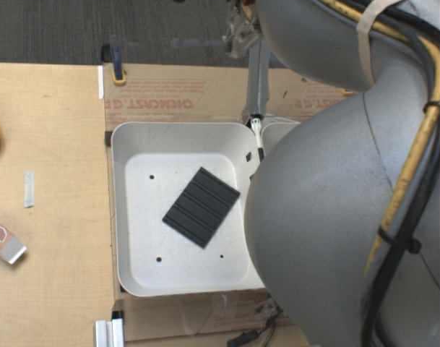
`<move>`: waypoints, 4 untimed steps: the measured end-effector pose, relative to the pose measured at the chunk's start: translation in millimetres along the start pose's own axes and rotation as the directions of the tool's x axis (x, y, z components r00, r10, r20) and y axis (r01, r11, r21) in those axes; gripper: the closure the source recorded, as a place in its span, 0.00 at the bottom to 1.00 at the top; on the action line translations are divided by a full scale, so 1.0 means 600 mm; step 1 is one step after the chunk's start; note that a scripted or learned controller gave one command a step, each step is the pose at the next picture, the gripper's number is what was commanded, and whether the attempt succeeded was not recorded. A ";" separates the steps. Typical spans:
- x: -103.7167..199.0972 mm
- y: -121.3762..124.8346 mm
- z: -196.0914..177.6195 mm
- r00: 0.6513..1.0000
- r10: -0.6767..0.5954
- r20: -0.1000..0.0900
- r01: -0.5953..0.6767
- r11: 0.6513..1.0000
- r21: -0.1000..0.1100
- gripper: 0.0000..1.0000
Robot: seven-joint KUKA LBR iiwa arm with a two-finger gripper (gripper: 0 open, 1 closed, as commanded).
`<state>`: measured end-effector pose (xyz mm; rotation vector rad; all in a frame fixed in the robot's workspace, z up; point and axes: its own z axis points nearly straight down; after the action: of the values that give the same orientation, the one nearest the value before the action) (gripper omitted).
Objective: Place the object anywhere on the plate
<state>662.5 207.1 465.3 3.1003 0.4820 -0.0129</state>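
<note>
A: Where is the object?

B: A black ribbed slab (201, 207) lies flat and askew near the middle of the left white bin (126, 194), touching no wall.

A: And the pincer?

B: I cannot tell its state; the grey arm (335, 215) covers the right side of the tabletop (53, 121).

A: How should the step go?

B: I judge it should descend squarely over the slab, grip across its narrower width, and lift straight before carrying. I see no plate from here.
</note>
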 end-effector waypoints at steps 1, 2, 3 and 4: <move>-0.006 -0.036 0.140 0.994 0.111 -0.005 -0.111 0.994 0.003 1.00; -0.006 -0.037 0.042 0.998 0.067 -0.006 -0.067 0.998 0.002 1.00; -0.006 -0.036 0.042 0.998 0.067 -0.005 -0.067 0.998 0.002 0.00; -0.066 -0.059 0.043 0.938 -0.346 -0.002 0.346 0.938 -0.001 0.00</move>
<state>613.8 228.4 439.9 2.9685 1.0189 -0.0098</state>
